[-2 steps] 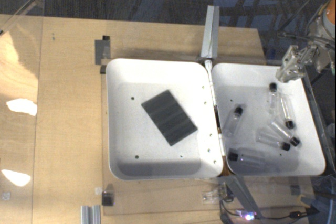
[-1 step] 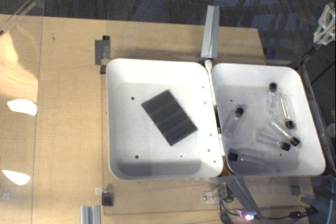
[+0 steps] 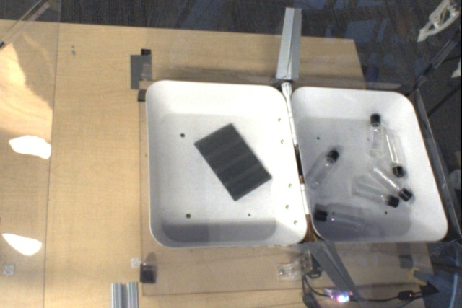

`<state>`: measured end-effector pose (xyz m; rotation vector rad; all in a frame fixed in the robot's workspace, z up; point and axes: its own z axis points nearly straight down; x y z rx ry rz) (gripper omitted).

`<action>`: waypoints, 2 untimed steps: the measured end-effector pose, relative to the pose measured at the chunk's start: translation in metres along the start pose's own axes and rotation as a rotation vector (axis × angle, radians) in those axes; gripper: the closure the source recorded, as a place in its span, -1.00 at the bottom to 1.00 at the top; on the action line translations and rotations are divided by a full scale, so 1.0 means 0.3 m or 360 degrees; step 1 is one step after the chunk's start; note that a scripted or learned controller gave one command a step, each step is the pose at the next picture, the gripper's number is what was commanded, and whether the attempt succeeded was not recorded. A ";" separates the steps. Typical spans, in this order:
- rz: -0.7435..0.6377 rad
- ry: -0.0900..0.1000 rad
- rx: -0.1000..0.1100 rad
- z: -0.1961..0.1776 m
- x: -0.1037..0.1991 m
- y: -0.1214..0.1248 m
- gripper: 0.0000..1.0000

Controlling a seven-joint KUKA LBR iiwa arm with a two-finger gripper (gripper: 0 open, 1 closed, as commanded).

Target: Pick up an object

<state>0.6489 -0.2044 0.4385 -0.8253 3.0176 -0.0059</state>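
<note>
A dark grey ridged rectangular pad (image 3: 232, 161) lies flat and turned at an angle in the middle of the left bin (image 3: 162, 155). The right bin (image 3: 422, 155) holds several clear plastic vials with black caps: one (image 3: 323, 164) near its left wall, one (image 3: 338, 216) along the front, one (image 3: 375, 132) standing toward the back, and a loose cluster (image 3: 386, 187) at the right.
A grey metal post (image 3: 289, 43) rises behind the seam between the two bins. A small dark bracket (image 3: 141, 70) sits at the left bin's back left corner. The wooden bench (image 3: 79, 155) stretches wide to the left. Cables (image 3: 346, 292) run along the front right.
</note>
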 end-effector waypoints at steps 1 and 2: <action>-0.0001 -0.0018 0.0010 -0.046 -0.009 0.002 1.00; -0.0157 0.0002 -0.0006 0.407 -0.058 -0.033 1.00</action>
